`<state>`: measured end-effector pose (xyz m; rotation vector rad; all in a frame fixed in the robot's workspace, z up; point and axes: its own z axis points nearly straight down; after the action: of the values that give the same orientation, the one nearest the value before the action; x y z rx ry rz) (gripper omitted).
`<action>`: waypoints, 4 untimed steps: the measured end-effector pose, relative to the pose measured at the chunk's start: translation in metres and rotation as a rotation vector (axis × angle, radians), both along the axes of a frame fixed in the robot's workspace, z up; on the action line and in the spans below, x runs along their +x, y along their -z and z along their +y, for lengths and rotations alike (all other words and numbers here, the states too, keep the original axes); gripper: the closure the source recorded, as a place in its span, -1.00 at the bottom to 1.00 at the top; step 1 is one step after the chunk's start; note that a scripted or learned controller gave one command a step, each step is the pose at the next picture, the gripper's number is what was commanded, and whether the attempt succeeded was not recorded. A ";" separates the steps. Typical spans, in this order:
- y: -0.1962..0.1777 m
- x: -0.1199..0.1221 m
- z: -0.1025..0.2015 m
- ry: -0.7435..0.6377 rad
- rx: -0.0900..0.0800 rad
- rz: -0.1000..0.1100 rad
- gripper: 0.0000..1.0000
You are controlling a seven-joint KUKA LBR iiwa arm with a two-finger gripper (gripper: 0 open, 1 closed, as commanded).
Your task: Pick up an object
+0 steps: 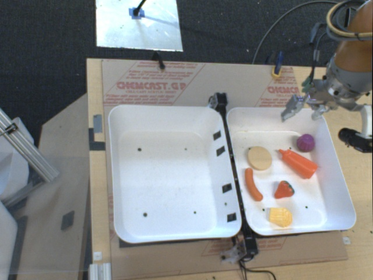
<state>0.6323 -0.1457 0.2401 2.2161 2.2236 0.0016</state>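
Objects for picking all lie in the right white bin [332,174]: a purple ball [305,142], an orange carrot-shaped piece [299,163], a round tan disc [259,158], an orange-red sausage [253,184], a red strawberry-shaped piece [284,189] and a yellow lumpy piece [280,217]. The left white bin [125,156] adjoins it. The gripper [303,111] hangs over the right bin's far rim, fingers spread, nothing between them. The backing board [175,80] reads "CHEMCAST GP" in red.

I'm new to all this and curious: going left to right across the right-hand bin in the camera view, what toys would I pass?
Sausage → tan round disc → yellow piece → strawberry → orange carrot → purple ball.
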 end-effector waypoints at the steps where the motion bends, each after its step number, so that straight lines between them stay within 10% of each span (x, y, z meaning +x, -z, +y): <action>1: 0.101 -0.026 0.037 -0.003 0.004 0.010 -1.00; 2: 0.158 -0.036 0.050 0.001 0.001 0.003 -1.00; 4: 0.157 -0.088 0.063 0.002 0.002 0.005 -1.00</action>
<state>0.5441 -0.0826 0.0836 2.2218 2.2243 -0.0015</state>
